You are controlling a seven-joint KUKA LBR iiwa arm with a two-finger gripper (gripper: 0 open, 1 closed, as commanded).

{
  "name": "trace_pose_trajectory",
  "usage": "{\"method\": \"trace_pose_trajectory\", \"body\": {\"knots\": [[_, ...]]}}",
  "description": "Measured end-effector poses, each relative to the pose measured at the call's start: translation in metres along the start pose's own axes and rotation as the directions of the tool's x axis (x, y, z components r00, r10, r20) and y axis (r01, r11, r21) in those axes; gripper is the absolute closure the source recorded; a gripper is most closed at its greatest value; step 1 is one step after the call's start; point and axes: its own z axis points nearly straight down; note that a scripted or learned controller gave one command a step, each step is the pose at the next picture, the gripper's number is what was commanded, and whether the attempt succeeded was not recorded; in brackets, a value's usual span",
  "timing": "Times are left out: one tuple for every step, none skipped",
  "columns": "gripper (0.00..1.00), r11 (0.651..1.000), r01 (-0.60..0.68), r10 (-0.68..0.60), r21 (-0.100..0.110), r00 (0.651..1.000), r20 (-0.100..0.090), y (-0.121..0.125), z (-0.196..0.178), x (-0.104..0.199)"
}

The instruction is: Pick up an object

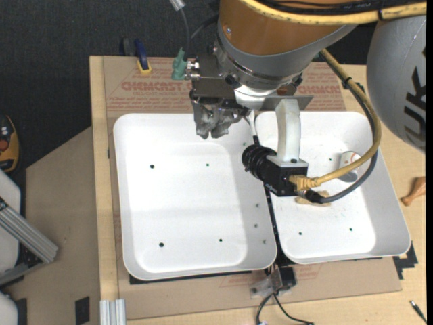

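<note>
My gripper (212, 123) hangs over the far right corner of the left white bin (135, 181), close to the wall it shares with the right bin (379, 229). Nothing shows beneath its tip but bare bin floor. In the right bin a small pale, cup-like object (350, 159) lies near the far right side. A small tan piece (321, 199) lies mid-bin, partly under the yellow cable (338, 175). The arm's orange band and grey wrist hide the back of both bins.
A black cable fitting (270, 170) and a white bracket (289, 135) hang from the wrist over the divide between the bins. A blue and yellow clamp (141, 55) sits on the cardboard at the back left. A wooden piece (413, 193) lies outside the right bin.
</note>
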Motion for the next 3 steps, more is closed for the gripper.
{"method": "trace_pose_trajectory", "body": {"knots": [[1.0, 1.0, 0.003, -0.003, -0.016, 1.0, -0.008, 0.0, -0.068, 0.0], [1.0, 1.0, 0.002, -0.002, -0.008, 1.0, -0.004, 0.0, -0.064, 0.0], [1.0, 1.0, 0.0, 0.0, 0.001, 1.0, 0.0, 0.0, 0.002, 0.0]]}}
